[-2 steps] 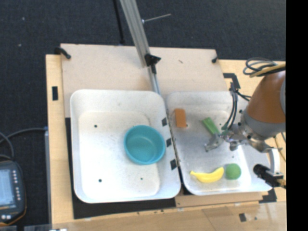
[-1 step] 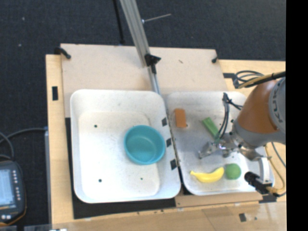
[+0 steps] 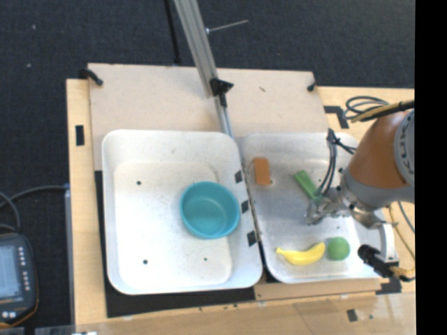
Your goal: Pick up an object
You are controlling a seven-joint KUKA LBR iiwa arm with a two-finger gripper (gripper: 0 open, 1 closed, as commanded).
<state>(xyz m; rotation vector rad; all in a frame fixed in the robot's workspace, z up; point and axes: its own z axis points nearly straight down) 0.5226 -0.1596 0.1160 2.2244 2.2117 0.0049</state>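
Dark carpet surrounds a pale wooden desk (image 3: pixel 293 313) that carries two shallow white bins side by side, with a sheet of brown board (image 3: pixel 160 96) lying behind them. A slanted metal rail (image 3: pixel 199 40) runs down from the top of the picture and ends at the seam between the bins.

From the fixed overhead camera, the left bin (image 3: pixel 140 166) holds a round teal bowl (image 3: pixel 209 210), upright, sitting toward that bin's right side near the divider.

The right bin (image 3: pixel 279 152) holds four small things. An orange block (image 3: pixel 262 172) lies near its left wall, toward the back. A green stick-shaped piece (image 3: pixel 304 184) lies tilted near the middle. At the front edge a yellow banana (image 3: pixel 302 255) lies on its side, and a green ball (image 3: pixel 338 249) sits just beside the banana's right end; whether they touch cannot be told.

The grey arm with its orange band (image 3: pixel 374 159) reaches in from the right and hangs over the right bin. Its claw (image 3: pixel 318 211) points down into the bin, just in front of the near end of the green stick and behind the banana. The claw's tips are small and dark against the bin floor, so whether it is released or clenched cannot be told, and nothing can be seen held in it.

Black cables (image 3: pixel 363 107) loop behind the arm on the right.
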